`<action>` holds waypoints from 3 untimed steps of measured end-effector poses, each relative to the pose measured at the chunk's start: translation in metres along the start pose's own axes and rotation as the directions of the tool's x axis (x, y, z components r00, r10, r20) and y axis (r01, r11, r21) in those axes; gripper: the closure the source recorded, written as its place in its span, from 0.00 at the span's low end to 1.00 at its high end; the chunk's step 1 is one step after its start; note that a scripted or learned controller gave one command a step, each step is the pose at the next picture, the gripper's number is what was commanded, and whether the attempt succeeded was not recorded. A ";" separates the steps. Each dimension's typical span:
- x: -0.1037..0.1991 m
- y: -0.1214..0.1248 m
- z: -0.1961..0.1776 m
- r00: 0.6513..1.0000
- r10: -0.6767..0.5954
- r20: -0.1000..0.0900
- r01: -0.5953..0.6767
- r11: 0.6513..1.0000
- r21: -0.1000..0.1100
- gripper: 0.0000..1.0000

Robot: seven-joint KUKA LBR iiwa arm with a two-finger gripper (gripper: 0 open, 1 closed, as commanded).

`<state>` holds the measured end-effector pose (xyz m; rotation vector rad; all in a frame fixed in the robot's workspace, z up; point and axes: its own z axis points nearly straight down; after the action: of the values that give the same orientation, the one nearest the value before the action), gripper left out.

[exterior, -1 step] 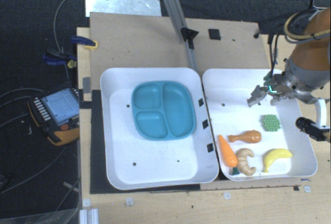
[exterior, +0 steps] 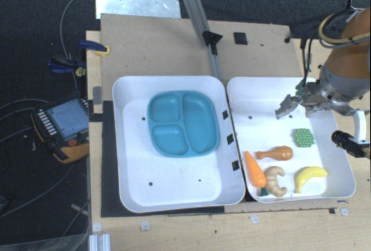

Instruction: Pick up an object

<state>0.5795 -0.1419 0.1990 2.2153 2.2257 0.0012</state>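
Brown bench (exterior: 174, 47), two white bins (exterior: 174, 186), one blue plate (exterior: 183, 123), five toy foods, fingers (exterior: 288, 106) spread, holding nothing

Arm and gripper pose

The arm (exterior: 348, 53) is seen entering from the right edge, its orange band set just behind and above the grey wrist (exterior: 333, 90). From the wrist the gripper (exterior: 285, 108) is extended toward the left and slightly downward, its dark fingers (exterior: 288, 104) being the leftmost part of the robot. Nothing is seen between the fingers; whether they are spread or closed cannot be made out.
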 end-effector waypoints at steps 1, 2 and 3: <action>0.004 0.004 0.043 1.000 0.000 0.000 0.000 1.000 0.002 0.00; 0.012 0.010 0.091 1.000 -0.003 -0.001 0.003 1.000 0.003 0.00; 0.011 0.012 0.113 1.000 0.002 0.000 -0.002 1.000 -0.002 0.00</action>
<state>0.5918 -0.1304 0.0860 2.2164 2.2217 0.0035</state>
